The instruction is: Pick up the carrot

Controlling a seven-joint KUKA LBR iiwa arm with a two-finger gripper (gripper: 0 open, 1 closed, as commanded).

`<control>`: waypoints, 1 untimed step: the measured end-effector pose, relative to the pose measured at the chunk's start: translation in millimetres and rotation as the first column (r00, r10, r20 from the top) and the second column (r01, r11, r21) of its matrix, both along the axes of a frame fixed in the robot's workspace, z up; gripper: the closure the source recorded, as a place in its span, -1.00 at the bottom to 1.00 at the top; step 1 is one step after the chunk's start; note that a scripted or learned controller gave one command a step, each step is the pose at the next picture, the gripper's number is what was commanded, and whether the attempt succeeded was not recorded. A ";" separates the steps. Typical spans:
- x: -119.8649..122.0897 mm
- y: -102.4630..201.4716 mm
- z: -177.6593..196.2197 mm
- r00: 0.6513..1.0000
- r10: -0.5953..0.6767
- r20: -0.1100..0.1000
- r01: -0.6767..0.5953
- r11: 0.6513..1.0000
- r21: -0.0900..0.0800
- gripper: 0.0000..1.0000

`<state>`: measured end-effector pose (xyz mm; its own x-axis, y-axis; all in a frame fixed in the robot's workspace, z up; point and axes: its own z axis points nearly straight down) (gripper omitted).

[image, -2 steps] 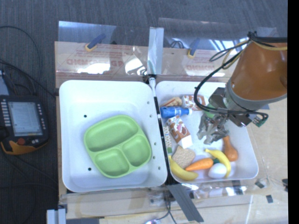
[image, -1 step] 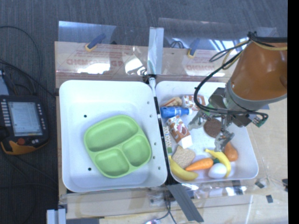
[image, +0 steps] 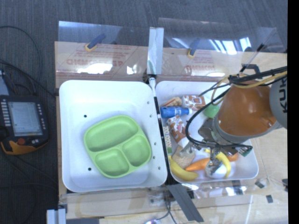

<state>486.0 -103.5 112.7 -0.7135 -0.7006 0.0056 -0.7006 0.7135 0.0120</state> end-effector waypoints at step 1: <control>10.9 -8.2 -19.6 0.952 0.304 0.031 -0.304 0.953 -0.006 -1.00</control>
